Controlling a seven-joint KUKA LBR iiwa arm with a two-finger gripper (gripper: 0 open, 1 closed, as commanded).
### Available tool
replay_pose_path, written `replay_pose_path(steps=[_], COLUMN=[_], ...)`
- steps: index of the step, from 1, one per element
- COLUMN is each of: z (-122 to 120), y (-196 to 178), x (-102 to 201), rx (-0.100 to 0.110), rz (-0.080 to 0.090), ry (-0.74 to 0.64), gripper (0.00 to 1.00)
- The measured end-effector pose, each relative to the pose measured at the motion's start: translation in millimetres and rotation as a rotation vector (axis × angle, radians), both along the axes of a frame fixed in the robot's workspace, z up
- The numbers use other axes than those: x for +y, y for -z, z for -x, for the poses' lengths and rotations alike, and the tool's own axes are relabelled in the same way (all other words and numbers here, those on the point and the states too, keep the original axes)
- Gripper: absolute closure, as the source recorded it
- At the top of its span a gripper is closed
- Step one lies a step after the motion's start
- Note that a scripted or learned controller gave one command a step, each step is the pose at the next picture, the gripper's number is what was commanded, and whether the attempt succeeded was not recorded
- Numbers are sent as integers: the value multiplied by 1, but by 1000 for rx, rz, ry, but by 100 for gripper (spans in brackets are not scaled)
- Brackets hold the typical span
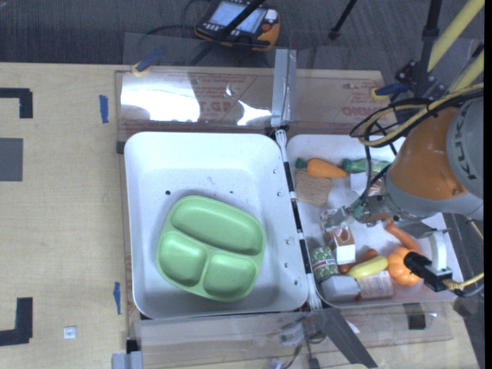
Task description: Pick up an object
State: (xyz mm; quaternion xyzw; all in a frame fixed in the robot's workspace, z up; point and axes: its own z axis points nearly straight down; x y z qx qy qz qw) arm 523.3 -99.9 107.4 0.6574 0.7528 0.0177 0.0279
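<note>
2 white bins are set side by side on the bench (61,206), split by a shared wall, so stock and drop-off are kept apart. The left bin (154,160) carries a green divided tray (211,246), laid flat near its front half. The right bin (453,264) is used as the stock side: small items are piled loose against the dividing wall and the front edge, touching or overlapping, with no order to them.

Seen in the pile: a carrot (321,167) near the back, a green item (355,164) just beside it, a yellow banana-like piece (367,267), an orange round item (400,268), a white bottle (361,286) lying on its side along the front, and a small green-labelled can (323,263) against the divider. No single target is fixed by the task, so any of these is a candidate.

The arm is reached in over the right bin from the right, wrist low above the clutter. The end effector (350,216) is placed at the middle of the pile, just above or touching the packed items. Its opening cannot be told: the tips are lost in cables and clutter. Nothing is visibly held.
</note>
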Motion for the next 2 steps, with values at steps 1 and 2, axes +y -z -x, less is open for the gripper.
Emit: replay_pose_path(steps=[1,2], z=[-3,-8], y=[0,-1], x=[0,-1], rx=[2,0], rz=[6,18], ry=[-62,-239], gripper=[0,0])
